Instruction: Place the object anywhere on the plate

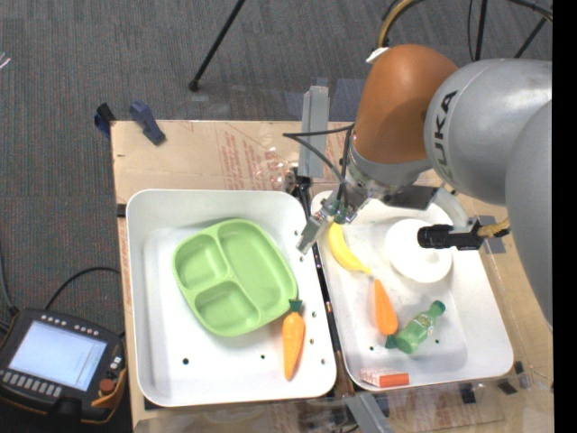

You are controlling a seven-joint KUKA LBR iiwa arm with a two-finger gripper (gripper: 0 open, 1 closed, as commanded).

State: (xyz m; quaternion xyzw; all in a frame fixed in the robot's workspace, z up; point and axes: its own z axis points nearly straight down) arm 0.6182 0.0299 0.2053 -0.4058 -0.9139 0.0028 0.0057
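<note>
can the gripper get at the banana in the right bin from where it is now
Probably yes. The gripper hangs right beside the banana at the right bin's left wall, and nothing lies on the banana. That wall close by may crowd one finger.

Two white bins (144,242) (491,332) stood on the bench. Contents counted: one green plate (233,276), two carrots (293,343) (384,308), one banana (343,251), one green bottle (418,328), one white disc (418,251), one small orange-and-white packet (385,379).

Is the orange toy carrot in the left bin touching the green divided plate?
Touching: the camera view shows the carrot's green top against the plate's lower right rim.
</note>
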